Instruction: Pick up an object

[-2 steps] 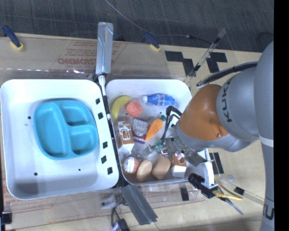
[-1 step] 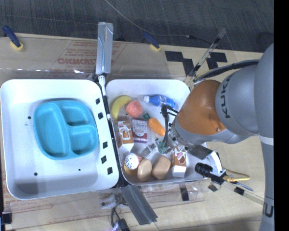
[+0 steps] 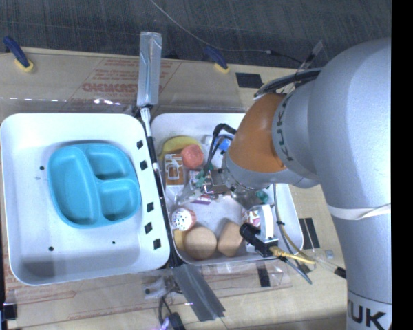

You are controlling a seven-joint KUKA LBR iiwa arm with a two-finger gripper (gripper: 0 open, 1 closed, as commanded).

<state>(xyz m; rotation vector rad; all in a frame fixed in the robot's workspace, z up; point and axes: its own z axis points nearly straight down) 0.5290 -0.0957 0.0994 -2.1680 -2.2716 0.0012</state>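
My gripper [image 3: 217, 181] hung over clutter in the right bin [image 3: 193, 119], frame centre; grip state undeterminable.

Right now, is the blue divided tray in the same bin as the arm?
No, the blue tray lies in the left bin; the arm is over the right bin.

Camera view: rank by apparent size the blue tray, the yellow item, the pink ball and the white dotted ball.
1. blue tray, by far the largest
2. yellow item, partly hidden
3. pink ball and white dotted ball: look about alike, not ranked
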